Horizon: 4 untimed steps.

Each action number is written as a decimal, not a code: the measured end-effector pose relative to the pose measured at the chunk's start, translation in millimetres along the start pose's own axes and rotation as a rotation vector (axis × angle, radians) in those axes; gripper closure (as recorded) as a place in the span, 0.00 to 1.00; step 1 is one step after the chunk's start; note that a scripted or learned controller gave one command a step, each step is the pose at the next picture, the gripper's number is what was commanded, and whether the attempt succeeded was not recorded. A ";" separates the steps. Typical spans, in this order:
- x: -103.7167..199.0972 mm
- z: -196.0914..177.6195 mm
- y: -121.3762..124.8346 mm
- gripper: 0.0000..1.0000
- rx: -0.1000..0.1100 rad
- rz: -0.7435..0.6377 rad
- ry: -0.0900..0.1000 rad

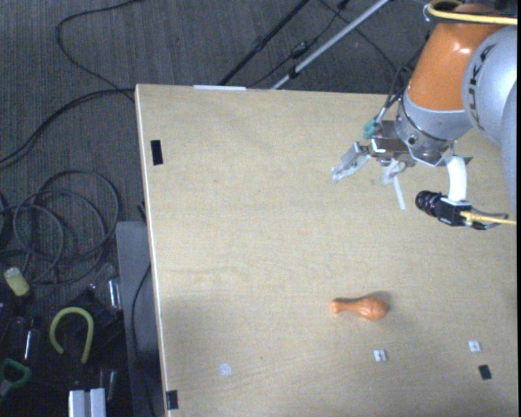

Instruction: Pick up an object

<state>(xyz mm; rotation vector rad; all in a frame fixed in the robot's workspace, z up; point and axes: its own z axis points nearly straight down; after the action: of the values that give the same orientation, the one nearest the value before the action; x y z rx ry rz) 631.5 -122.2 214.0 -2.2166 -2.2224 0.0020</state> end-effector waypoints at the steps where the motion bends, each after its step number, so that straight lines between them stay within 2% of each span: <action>1: -35.0 33.7 36.1 0.00 0.000 -0.050 -0.005; 2: -89.1 66.7 36.6 0.00 -0.002 -0.224 -0.004; 3: -100.7 129.6 37.3 0.00 -0.002 -0.546 -0.003; 4: -99.8 119.4 38.2 1.00 -0.005 -0.546 -0.005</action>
<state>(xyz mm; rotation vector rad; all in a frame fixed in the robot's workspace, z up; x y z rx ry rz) 669.7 -221.8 94.4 -1.5379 -2.7437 0.0003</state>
